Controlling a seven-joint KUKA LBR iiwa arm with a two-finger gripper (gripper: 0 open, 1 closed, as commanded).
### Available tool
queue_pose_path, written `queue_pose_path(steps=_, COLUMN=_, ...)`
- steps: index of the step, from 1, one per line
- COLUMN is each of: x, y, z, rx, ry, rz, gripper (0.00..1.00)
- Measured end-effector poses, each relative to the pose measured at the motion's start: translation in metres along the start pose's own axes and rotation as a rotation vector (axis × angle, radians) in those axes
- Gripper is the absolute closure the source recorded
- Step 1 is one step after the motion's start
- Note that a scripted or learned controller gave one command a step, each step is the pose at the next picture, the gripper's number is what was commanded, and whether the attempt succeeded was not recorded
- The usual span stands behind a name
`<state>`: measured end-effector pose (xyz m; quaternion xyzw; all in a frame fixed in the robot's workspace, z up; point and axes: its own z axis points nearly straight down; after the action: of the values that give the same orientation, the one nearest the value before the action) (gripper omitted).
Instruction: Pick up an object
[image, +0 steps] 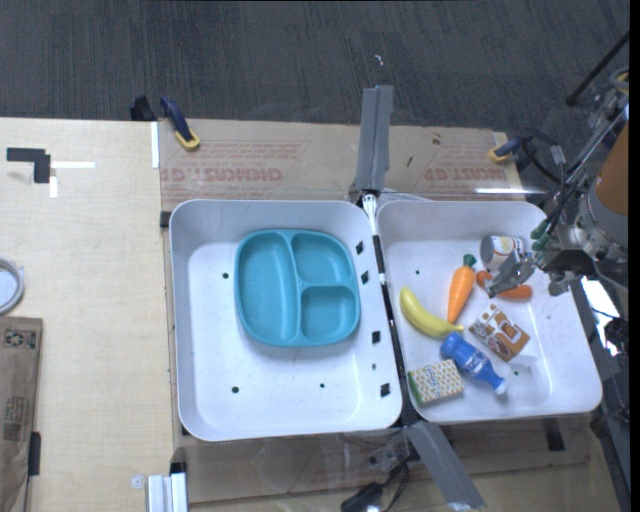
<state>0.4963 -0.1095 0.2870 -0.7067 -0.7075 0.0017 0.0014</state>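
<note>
Toward the right of the frame, the right bin (560, 395) holds a cluster of small things. The gripper (507, 275) reaches in from the right edge and hangs low over the bin's upper middle, its dark fingers pointing left and down. Whether the fingers are spread or closed I cannot tell, and nothing is clearly seen between them.

Just beside the gripper, to its left, lies an orange carrot (460, 290), slanted with its green top upward. A second small orange piece (516, 293) sits right under the gripper. Above it is a small silvery can (499, 246). Left and below the carrot a yellow banana (424, 314) curves across the bin floor. Lower down lies a blue bottle (472, 362), with a brown and white packet (499, 333) just above it and a patterned green box (436, 381) near its left end.

At the centre of the frame, the left bin (205, 380) carries a teal divided plate (297, 287). The pale surface (80, 300) stretches to the left, with a roll of tape (8, 288) at its edge.
</note>
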Motion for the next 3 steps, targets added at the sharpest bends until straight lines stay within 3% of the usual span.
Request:
queue_pose_path(steps=1, x=-0.004, y=0.037, z=0.169, rx=-0.03, ry=-0.008, rz=-0.032, gripper=0.0)
queue_pose_path(steps=2, x=-0.06, y=0.07, z=0.097, rx=-0.004, ry=0.0, rz=-0.173, gripper=0.0)
queue_pose_path(steps=3, x=-0.012, y=0.111, z=0.197, rx=-0.001, ry=0.001, rz=-0.216, gripper=0.0)
